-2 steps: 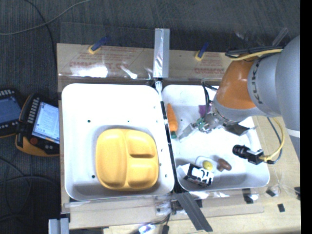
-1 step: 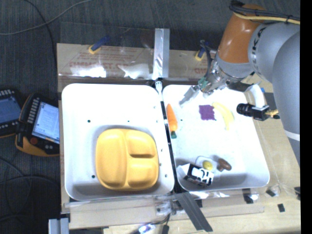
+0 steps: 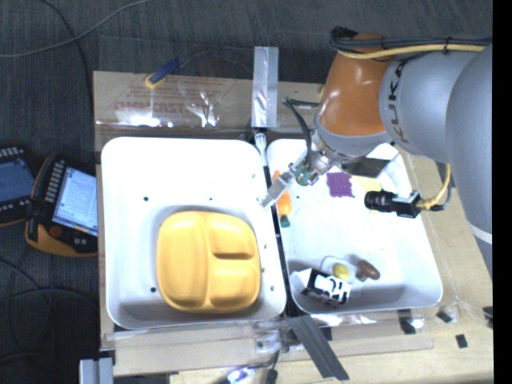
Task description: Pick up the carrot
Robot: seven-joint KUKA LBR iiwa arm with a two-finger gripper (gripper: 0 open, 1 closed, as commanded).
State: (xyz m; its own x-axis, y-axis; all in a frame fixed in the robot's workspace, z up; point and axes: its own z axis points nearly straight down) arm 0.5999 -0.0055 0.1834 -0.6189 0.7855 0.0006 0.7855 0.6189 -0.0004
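- The small orange carrot with a green tip [image 3: 284, 207] lies in the right shallow white bin [image 3: 400, 242], hard against its left wall, next to the ridge shared with the other bin.
- The two-finger gripper [image 3: 274, 192] is low over that wall, just beside the carrot's upper end. You cannot tell from this slant whether it is open or shut, and nothing is visibly held in it.
- The main risk is the wall. With the carrot pressed against it, one side of the gripper may have no room to get behind the carrot and could land on the rim instead.
- A second risk is that a glancing close on the carrot's tapered body squeezes it out along the wall, so the gripper comes up with nothing.
- If the tool sits slightly too far left, you could also clip the ridge or come down in the wrong bin.
- The same bin also holds a flat purple piece [image 3: 341, 185] near the wrist, well apart from the carrot. By the near wall are a small yellow round thing [image 3: 342, 270], a brown oblong thing [image 3: 368, 271] and a black-and-white object [image 3: 329, 287].
- The left shallow white bin [image 3: 136, 174] holds a yellow divided plastic tray [image 3: 210, 258], with nothing in its compartments.
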